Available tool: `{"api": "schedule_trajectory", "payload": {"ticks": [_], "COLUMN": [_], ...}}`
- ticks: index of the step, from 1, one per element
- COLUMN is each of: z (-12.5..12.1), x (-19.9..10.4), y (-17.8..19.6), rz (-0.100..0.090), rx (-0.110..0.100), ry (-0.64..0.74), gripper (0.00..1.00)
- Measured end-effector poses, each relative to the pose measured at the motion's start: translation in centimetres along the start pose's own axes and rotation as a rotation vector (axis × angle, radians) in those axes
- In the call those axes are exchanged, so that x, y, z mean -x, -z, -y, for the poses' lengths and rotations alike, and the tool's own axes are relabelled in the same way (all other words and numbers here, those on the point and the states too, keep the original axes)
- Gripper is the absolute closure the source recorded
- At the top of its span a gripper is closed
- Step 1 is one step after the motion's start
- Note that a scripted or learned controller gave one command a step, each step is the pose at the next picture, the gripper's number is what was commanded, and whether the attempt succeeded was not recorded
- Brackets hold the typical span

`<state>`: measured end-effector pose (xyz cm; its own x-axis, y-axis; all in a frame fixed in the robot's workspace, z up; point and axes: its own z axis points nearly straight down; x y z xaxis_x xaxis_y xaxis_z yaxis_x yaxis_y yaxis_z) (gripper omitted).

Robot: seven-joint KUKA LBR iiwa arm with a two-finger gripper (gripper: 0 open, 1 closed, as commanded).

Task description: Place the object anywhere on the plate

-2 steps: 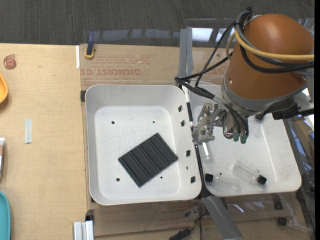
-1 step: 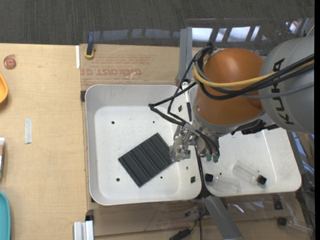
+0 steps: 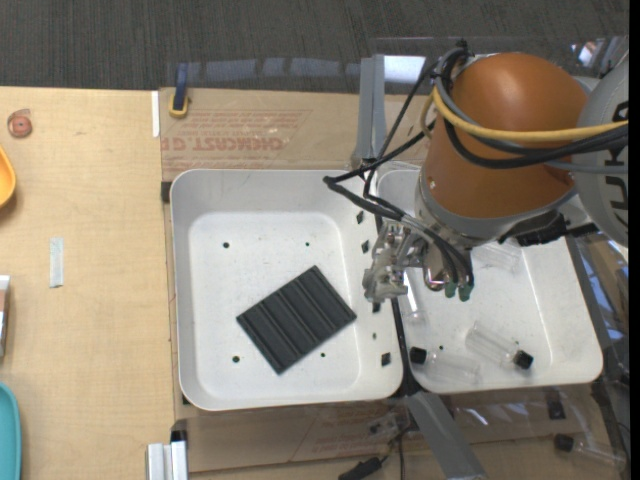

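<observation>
so my gripper [image 3: 388, 280] hangs right over the seam between the two bins; can't tell from this angle if it's clenched, released or carrying anything; the dark ribbed plate [image 3: 297, 318] lies flat in the left bin [image 3: 200, 268], just beside me toward the view's lower left; a clear tube [image 3: 497, 349] with a black cap lies in the right bin [image 3: 570, 358], on my other side; I'd guess I'm mid-transfer; next is easing over the plate, then letting go.
</observation>
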<state>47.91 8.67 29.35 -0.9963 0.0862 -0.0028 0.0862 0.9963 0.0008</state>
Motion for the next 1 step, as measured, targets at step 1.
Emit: {"api": "schedule_trajectory", "payload": {"ticks": [1], "z": [-2.39], "x": [6.90], "y": [-2.53], "rz": [-0.001], "rx": [0.000], "ry": [0.073], "gripper": [1.00]}}
